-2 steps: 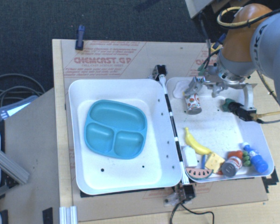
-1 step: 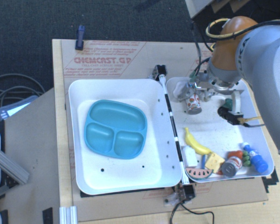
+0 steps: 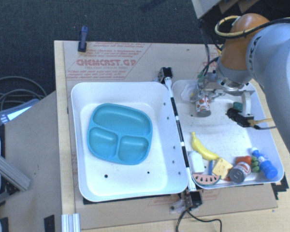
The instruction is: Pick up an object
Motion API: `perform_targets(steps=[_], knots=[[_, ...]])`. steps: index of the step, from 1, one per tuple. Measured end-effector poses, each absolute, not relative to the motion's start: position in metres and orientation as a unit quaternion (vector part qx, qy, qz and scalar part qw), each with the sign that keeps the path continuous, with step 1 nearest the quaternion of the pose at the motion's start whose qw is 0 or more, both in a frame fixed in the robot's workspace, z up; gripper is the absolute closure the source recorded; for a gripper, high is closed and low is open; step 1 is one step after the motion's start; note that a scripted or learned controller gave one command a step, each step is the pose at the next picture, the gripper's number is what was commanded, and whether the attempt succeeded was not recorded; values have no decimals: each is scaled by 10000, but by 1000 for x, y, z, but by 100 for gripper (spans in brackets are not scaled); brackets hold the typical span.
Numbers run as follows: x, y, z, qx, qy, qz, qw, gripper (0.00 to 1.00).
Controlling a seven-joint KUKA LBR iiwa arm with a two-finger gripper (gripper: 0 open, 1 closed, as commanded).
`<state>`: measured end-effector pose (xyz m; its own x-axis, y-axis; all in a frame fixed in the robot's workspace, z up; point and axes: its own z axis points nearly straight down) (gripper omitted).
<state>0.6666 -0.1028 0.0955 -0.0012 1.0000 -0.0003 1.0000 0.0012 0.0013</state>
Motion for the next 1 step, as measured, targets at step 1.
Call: perform_targets(steps=[1], knots=[[618,-51,186,7066,7076,7,0,100]])
